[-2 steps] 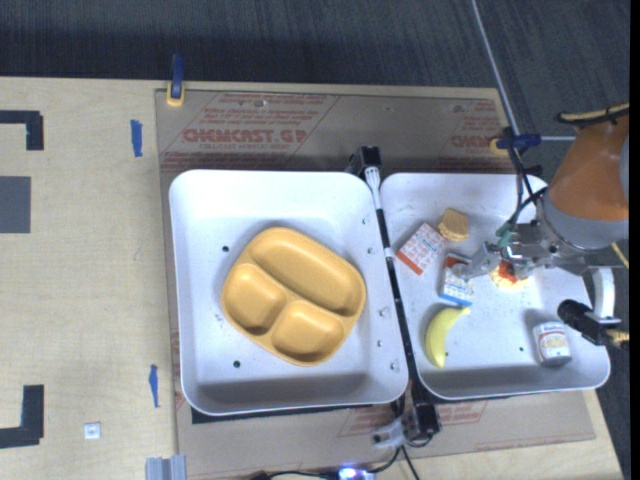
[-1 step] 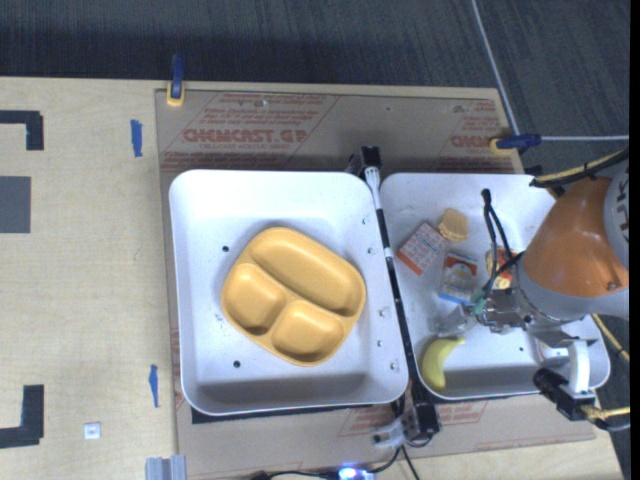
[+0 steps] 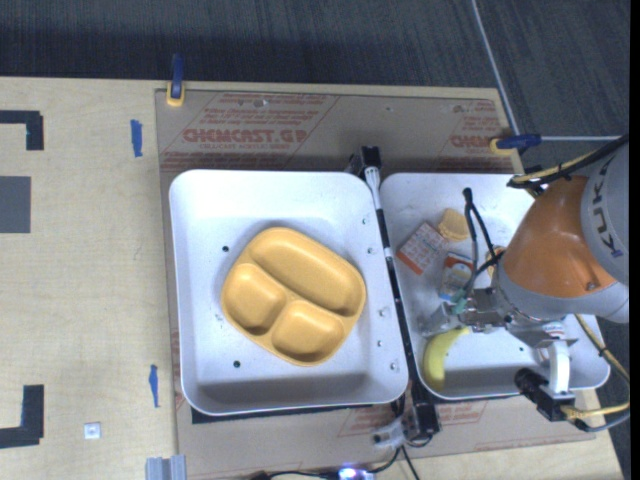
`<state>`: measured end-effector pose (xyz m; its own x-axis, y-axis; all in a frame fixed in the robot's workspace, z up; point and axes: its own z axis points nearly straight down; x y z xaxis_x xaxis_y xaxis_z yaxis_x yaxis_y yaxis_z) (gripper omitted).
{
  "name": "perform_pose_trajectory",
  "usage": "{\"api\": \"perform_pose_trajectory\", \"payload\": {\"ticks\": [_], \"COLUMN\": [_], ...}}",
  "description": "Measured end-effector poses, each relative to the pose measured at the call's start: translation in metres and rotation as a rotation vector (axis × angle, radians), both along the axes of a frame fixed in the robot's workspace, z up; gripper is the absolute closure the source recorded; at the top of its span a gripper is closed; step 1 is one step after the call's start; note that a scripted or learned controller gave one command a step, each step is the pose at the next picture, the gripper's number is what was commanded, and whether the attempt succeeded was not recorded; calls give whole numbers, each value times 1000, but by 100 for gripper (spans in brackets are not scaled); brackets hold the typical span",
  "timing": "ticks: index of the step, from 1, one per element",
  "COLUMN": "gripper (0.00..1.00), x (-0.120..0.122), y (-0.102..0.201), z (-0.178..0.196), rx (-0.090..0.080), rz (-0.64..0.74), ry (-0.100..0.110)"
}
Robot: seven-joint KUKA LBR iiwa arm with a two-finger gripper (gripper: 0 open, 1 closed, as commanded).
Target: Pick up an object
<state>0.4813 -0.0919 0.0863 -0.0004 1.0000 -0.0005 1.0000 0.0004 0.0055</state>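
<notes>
1. Camera view, risks: the arm [image 3: 560, 253] reaches low into the right bin [image 3: 500, 190], its wrist hiding the gripper [image 3: 470, 313]; whether the hand is open, closed or gripping cannot be told. The banana [image 3: 440, 353] lies at the bin's near left corner, just beside the wall. A pick there could jam against that wall, or the curved skin could slip out. The small packet [image 3: 422, 246] and the tan piece [image 3: 453, 226] sit close together behind, so a loose aim may nudge both.
2. Camera view, materials: the bins are smooth white plastic with rounded corners. The left bin [image 3: 200, 268] holds a glossy yellow tray [image 3: 292, 293] with three moulded hollows. The packet looks like flat printed paper.
</notes>
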Motion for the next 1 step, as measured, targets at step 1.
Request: {"api": "perform_pose_trajectory", "payload": {"ticks": [1], "gripper": [0], "x": [0], "y": [-1], "z": [0], "rx": [2], "rz": [1], "ry": [0]}}
